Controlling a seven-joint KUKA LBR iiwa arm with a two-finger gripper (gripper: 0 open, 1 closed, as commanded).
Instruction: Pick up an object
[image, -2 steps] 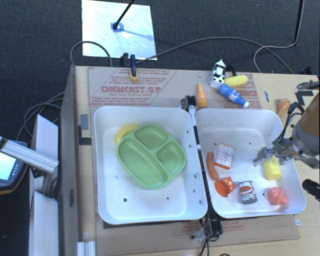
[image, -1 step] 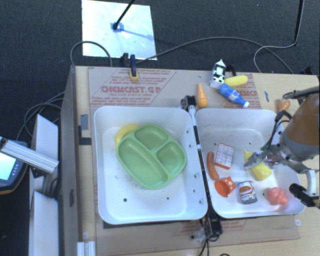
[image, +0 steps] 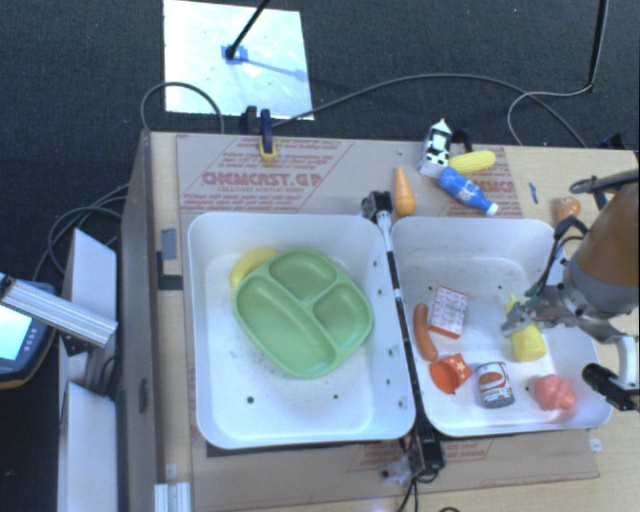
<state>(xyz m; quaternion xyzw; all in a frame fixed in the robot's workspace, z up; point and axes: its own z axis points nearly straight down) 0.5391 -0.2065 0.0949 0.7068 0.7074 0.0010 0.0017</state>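
**Closing on the yellow object in the right bin**

Lowering onto a single item is the step judged to be in hand. The gripper (image: 520, 318) is seen low in the right bin (image: 470, 240), at the upper edge of a yellow object (image: 528, 343). Whether it is open or closed cannot be told, and no item is seen held.

The yellow object should be centred before closure, so that it is not pushed against the bin wall. Neighbouring items should be left undisturbed: a can (image: 493, 385) and a pink object (image: 553, 392) lie near. The green tray (image: 302, 310) in the left bin (image: 215, 300) is well apart.
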